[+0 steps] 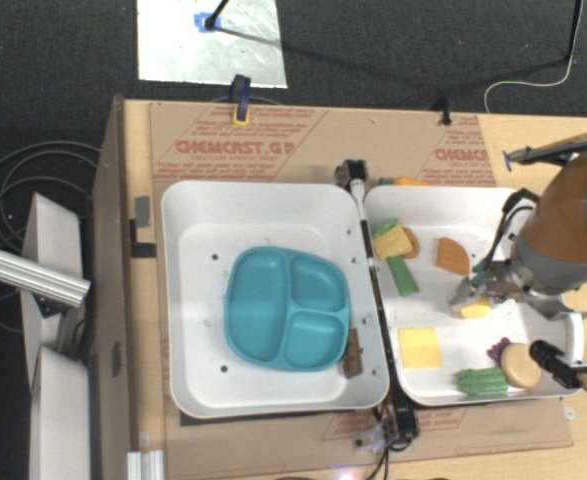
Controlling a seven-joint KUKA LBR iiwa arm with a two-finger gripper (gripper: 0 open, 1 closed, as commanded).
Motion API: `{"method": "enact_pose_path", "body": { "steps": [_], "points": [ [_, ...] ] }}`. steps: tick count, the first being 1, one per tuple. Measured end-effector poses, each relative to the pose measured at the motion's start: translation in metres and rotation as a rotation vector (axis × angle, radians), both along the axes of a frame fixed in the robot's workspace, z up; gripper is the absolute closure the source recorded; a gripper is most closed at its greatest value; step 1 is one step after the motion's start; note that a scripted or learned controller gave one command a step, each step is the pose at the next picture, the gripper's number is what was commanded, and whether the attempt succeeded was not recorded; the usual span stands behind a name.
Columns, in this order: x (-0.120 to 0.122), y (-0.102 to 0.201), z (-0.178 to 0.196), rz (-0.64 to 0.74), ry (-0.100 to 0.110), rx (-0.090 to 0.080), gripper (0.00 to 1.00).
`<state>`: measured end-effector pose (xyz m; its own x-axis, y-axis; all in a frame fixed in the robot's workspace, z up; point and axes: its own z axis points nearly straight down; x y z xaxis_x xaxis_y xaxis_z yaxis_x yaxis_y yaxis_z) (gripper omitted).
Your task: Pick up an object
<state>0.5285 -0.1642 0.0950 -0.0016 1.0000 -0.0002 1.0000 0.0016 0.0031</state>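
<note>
The right bin (443, 203) holds several toy foods: a yellow cheese wedge (394, 241), a green stick (402, 274), an orange slice (452, 256), a flat yellow square (420, 348), a green pickle (481, 381), a tan round piece (521, 366) and a small purple bit (498, 349). My gripper (479, 293) reaches in from the right and hangs low over the bin's right middle. A small yellow piece (476, 311) lies just below its tip, and I cannot see whether it touches.
The left bin (188, 268) bears a blue divided plate (288, 308), with a brown piece (353, 353) at its right wall. An orange item (409, 181) sits behind the right bin's far rim. A black-tipped arm part (558, 360) overhangs the right bin's near right corner.
</note>
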Motion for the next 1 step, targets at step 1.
{"method": "enact_pose_path", "body": {
  "steps": [1],
  "points": [
    [-0.0027, 0.0949, 0.0948, 0.013, -0.007, 0.003, 1.0]
  ]
}}
